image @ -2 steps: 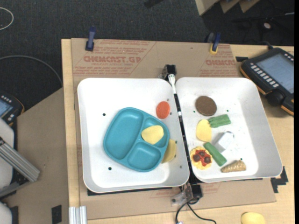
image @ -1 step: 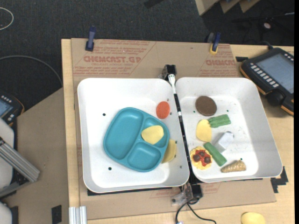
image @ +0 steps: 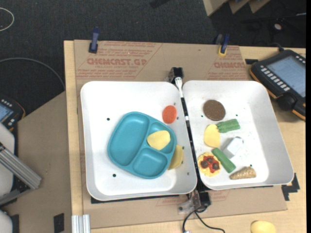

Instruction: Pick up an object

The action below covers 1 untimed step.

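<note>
No object has been lifted yet, so the step in hand is choosing a target and coming down on it cleanly. The pincer's state cannot be told from this view. A sound choice, by my judgement, is something that stands apart from its neighbours and from the bin walls: the brown round disc point(image: 214, 109) at the far side of the right bin point(image: 272, 130) has bare white floor around it, whereas the items nearer the camera crowd together and would make a clean grasp harder.

The right bin holds, besides the disc, a green piece point(image: 228, 125) just beside a yellow piece point(image: 212, 136), a pale whitish block point(image: 234, 145), a second green stick point(image: 223, 159), a small pizza-like round point(image: 209, 163) close to the dividing wall, and a tan cone point(image: 242, 173) near the front rim.

The left bin point(image: 92, 130) carries a teal divided plate point(image: 138, 145) with a yellow lump point(image: 158, 140) lying in its right compartment. An orange round piece point(image: 169, 114) lies just beyond the plate, and another yellow piece point(image: 177, 157) is tucked against the plate's right edge. Both bins rest on the cardboard-covered worktop point(image: 121, 62).
</note>
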Each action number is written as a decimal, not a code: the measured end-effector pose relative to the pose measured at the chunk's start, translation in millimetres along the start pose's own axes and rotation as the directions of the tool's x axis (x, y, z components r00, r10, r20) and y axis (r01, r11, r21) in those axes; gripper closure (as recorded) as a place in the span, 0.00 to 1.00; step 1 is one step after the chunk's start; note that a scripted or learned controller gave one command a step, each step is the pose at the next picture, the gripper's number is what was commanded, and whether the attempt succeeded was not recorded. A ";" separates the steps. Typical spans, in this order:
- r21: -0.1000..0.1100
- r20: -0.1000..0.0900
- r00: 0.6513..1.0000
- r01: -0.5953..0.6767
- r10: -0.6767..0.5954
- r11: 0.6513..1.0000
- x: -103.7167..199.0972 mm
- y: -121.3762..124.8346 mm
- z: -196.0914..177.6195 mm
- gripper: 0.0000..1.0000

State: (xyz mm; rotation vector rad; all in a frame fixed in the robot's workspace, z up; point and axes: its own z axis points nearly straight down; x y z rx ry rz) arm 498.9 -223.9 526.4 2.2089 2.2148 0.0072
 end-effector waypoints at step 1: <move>0.021 -0.009 1.000 -0.005 0.005 1.000 0.9 -22.2 98.8 1.00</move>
